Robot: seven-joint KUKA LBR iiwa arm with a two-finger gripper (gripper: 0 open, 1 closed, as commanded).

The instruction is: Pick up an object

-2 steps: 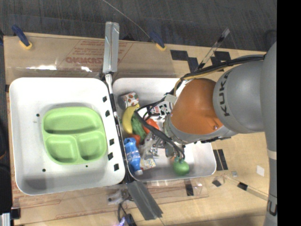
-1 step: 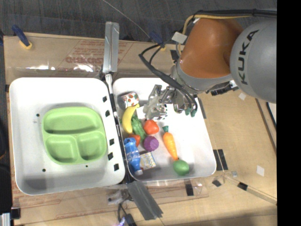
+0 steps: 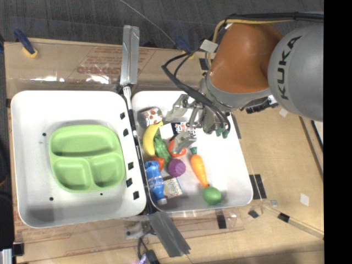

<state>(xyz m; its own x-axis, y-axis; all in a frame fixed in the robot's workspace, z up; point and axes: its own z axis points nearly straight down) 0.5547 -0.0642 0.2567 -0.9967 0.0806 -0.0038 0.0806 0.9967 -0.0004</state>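
Nearest the camera in the right bin [image 3: 242, 172] lay a green lime [image 3: 212, 195], with a blue bottle [image 3: 153, 180] toward the bin's left wall. Beyond the lime lay a carrot [image 3: 199, 169], then a purple ball [image 3: 176, 167], and farther still a banana [image 3: 150, 137] by the left wall. The pincer [image 3: 186, 138] hung just beyond the purple ball, above an orange-red item; whether it was open or closed could not be told. Any of these could be the pick; the carrot, lying apart from the clutter, looked the easiest, so the descent should centre on one item. The arm reached in from the bin's far right, wrist bent down.
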